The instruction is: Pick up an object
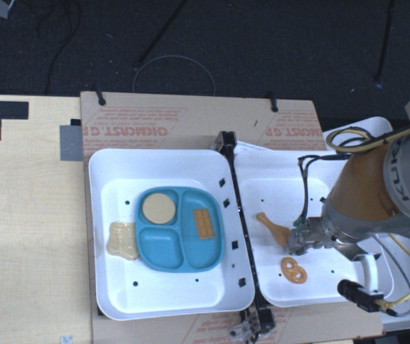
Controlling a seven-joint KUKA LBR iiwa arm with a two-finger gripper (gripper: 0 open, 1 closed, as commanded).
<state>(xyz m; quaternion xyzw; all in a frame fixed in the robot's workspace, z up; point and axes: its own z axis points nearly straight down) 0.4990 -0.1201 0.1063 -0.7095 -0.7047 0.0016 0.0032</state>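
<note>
- The claw [299, 236] sits low in the right bin [269, 192], lower right of frame; its grip state cannot be told.
- A wooden spoon [271, 226] touches it; a pretzel [293, 270] lies just below.

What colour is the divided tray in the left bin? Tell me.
Blue divided tray, clearest in the camera view.

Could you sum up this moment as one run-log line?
gripper low in right bin | at wooden spoon | pretzel nearby | grasp unconfirmed

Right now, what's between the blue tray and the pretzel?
In the camera view, the black divider where both bins meet lies between the blue tray and the pretzel; otherwise bare white bin floor.
</note>
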